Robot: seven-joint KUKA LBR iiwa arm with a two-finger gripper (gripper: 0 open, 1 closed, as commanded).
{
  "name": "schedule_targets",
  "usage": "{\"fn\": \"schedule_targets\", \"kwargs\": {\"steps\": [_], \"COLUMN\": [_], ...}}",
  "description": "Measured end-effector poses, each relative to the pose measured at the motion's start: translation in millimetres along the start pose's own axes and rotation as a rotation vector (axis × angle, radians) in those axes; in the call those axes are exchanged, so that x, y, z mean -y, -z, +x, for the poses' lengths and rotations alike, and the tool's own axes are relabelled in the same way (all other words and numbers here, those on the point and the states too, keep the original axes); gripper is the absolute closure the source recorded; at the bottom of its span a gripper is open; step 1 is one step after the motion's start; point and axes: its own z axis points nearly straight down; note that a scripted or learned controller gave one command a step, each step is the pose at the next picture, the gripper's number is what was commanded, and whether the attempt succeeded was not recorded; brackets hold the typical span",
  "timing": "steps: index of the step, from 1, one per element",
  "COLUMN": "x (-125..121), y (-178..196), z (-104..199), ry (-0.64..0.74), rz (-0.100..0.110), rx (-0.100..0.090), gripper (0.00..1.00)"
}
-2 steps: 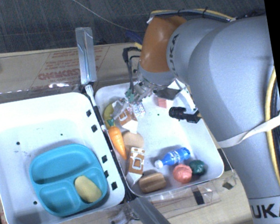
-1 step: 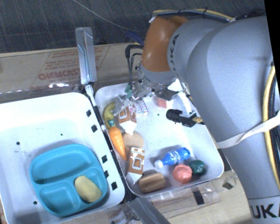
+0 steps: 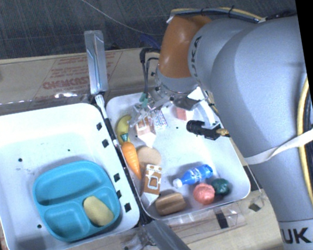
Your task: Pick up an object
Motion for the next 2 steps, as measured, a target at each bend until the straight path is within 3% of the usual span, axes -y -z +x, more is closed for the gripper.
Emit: {"fn": "schedule_targets", "kwargs": {"steps": [1,2], "x": [-24.9,66.4], "y": [84.1,116.8], "z": [94.6,117.7], "ry": [0.026,0.124], "rz": [0.010,0.017], "rx": [-0.002,-0.003], "gripper": [1.00,1.00]}}
